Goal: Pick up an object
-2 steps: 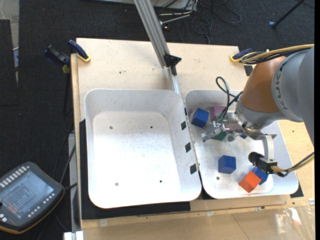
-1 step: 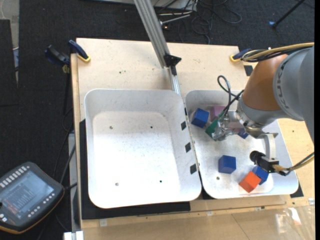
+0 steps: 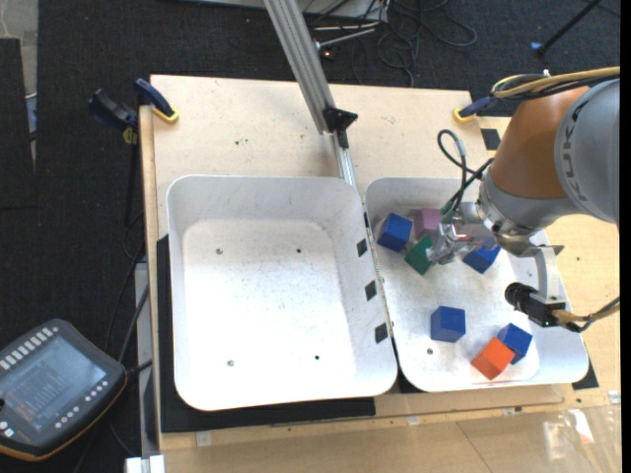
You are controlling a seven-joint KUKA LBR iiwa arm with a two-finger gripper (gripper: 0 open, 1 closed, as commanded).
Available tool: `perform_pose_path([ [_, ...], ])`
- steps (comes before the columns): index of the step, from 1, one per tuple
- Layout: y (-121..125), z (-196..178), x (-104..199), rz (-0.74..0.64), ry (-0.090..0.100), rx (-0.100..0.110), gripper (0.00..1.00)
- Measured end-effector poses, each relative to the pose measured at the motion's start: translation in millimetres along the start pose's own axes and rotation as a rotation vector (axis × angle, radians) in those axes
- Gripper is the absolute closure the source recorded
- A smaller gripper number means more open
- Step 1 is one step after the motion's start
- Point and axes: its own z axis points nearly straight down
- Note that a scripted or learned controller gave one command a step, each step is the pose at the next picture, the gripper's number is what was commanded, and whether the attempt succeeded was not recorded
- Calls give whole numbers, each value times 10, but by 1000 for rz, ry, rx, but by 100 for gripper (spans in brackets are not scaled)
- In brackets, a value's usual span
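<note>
Hiding gripper (image 3: pixel 446 246) tips, green block (image 3: pixel 419 257)

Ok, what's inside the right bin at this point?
Right bin: four blue blocks, a green, a pink, an orange. The gripper hides anything beneath it.

This is a robotics lab, set up as a test cell. A pale wooden bench (image 3: pixel 296 116) clamped at its corners carries 2 shallow white bins (image 3: pixel 266 294) on a dark carpeted floor, with loose cables (image 3: pixel 394 18) and an aluminium camera mast (image 3: pixel 301 52) behind. A teach pendant (image 3: pixel 49 387) lies on the floor, and the grey-and-orange industrial arm (image 3: pixel 557 156) reaches over small coloured foam blocks (image 3: pixel 449 323).
</note>
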Motion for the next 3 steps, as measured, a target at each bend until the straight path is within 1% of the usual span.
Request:
perform_pose_path([
  [1, 65, -463, 65, -1, -1, -3, 100],
  [2, 100, -1103, 58, -1, -1, -4, 100],
  [3, 110, -1268, 59, -1, 0, 1, 100],
])
